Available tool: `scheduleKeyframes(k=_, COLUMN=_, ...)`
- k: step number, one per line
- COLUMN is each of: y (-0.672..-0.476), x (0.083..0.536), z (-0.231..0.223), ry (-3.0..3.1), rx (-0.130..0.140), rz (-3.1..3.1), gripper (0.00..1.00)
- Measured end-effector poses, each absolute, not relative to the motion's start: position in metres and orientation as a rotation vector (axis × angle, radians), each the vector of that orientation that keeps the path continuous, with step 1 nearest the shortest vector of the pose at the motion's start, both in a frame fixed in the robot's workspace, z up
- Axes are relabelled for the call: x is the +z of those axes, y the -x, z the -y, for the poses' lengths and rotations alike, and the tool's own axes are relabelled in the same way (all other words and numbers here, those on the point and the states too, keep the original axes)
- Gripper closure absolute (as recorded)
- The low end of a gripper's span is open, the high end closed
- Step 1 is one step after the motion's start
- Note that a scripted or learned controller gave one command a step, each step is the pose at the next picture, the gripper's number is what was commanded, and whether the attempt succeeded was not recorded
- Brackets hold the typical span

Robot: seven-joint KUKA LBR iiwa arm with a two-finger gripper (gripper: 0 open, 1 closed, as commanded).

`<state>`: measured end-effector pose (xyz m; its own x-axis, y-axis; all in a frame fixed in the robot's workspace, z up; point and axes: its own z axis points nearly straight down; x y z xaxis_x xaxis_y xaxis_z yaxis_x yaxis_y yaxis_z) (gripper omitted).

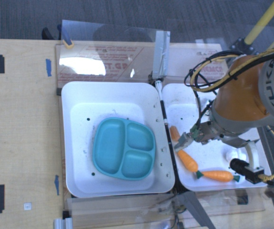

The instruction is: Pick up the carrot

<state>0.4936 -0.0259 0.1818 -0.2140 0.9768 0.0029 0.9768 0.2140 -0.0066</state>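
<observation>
Three orange pieces lie in the right bin [184, 104]. One carrot [188, 161] lies slantwise near the bin's left wall. A second carrot [217, 175] with a green tip lies flat along the front edge. A shorter orange piece [174, 133] rests against the left wall, farther back. My gripper [183, 142] hangs low over the bin's left side, between the short orange piece and the slanted carrot, just above the carrot's upper end. Nothing visibly sits in the gripper.
The left bin [75, 104] holds a teal divided plate [124, 148]. A ridge where the bin walls meet [164, 128] runs close to the gripper's left. The arm's grey and orange body [239, 99] covers the right bin's back right part.
</observation>
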Motion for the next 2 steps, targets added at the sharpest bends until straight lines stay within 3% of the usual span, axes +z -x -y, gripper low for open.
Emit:
scheduleKeyframes(k=1, y=-0.516, x=0.182, z=0.045, ry=2.019, rx=0.003, rz=2.406, gripper=0.00)
scheduleKeyframes(k=2, y=-0.480, x=0.182, z=0.025, ry=1.734, rx=0.004, rz=2.612, gripper=0.00)
